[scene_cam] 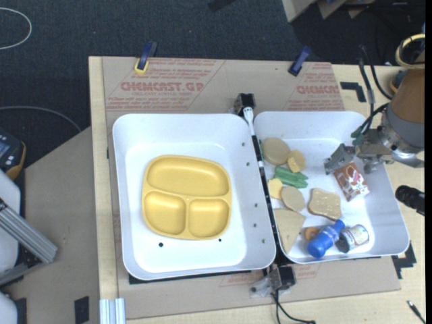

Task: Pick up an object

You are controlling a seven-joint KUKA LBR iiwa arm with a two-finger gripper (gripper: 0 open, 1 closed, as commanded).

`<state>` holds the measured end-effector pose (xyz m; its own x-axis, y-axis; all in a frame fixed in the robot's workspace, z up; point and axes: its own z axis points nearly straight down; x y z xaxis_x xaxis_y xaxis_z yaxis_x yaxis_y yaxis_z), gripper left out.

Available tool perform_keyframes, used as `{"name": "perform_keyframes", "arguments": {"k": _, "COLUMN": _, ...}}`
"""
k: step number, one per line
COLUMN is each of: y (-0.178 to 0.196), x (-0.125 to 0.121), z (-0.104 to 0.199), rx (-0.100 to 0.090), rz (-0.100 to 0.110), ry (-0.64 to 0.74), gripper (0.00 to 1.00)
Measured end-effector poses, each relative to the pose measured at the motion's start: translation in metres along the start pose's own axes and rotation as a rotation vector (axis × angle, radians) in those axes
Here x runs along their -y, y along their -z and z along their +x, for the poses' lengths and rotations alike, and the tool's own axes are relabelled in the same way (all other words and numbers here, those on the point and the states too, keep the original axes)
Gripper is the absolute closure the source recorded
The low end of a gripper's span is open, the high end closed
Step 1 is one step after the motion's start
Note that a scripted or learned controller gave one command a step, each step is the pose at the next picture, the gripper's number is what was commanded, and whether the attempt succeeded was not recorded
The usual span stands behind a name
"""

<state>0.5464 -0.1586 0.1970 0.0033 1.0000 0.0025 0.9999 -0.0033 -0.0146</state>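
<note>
My gripper [352,159] hangs over the right side of the right bin [317,121], reaching in from the right. Just below it, and touching it in this view, is a red and white packet [352,181]; whether the packet is held or lies on the bin floor I cannot tell. The same bin holds a round tan cookie [275,150], a small yellow piece [295,161], a green item [291,177], another tan disc [293,198], a toast slice [325,204], a blue bottle [325,239] and a small can [356,235].
The left bin [128,133] holds a yellow divided plate [187,196]. Black clips [244,102] sit where the bins meet at the back, and another clamp [282,275] at the front. Cardboard [169,79] lies under both bins.
</note>
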Motion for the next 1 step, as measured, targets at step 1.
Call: {"name": "perform_keyframes", "arguments": {"k": 1, "y": 0.0081, "x": -0.0030, "z": 0.0004, "rx": 0.003, "rz": -0.015, "ry": 0.003, "gripper": 0.00}}
